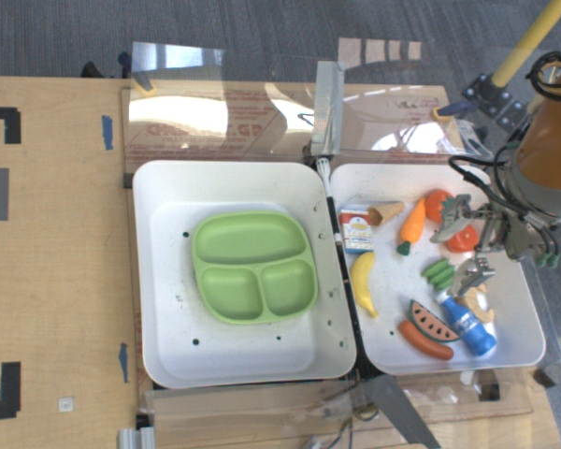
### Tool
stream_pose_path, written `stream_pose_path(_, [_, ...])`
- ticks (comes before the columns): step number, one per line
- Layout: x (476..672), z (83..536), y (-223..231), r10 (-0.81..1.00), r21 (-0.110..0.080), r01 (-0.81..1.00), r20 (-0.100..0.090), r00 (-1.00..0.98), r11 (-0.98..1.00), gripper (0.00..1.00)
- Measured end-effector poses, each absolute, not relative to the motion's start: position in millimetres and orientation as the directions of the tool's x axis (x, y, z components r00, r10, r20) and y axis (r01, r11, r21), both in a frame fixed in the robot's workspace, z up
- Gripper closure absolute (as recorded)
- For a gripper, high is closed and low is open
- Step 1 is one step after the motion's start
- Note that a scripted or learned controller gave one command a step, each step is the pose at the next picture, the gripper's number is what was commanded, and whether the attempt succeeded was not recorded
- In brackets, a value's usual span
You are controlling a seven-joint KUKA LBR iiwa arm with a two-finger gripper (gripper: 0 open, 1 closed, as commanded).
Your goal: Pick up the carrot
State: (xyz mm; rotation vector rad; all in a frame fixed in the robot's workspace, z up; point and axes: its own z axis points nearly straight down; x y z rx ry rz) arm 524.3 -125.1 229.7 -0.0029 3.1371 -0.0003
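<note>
Sausage [426, 340] lying nearest camera, at front of right bin [528, 344], touching melon slice [430, 317]; bottle [470, 325] just beside. Carrot [412, 224] sitting tilted mid-bin, between carton [356, 228] and tomato [462, 238]. Gripper [471, 248] hovering right of carrot, above tomato and green piece [439, 272]; fingers looking spread, pinching nothing. Risk: clutter crowding carrot, gripper likely grabbing tomato instead, or knocking carrot against carton. Green tray [254, 266] sitting in left bin [159, 279].

The grey arm with its orange band reaches in from the right, its gripper [469, 251] low and its metal fingers [453, 215] seemingly spread apart, holding nothing.
</note>
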Motion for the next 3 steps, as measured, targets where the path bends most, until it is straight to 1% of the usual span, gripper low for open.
stream_pose_path(1, [563.8, 157.7, -127.6, 0.0, 0.002, 0.0, 0.005, -1.0, 1.0, 0.0])
stream_pose_path(2, [604.3, 96.7, -141.4, 0.152, 0.0, 0.152, -0.008, -0.988, 0.988, 0.0])
stream_pose_path(3, [613.7, 89.1, -147.0, 0.481, 0.004, 0.481, -0.011, -0.876, 0.877, 0.0])
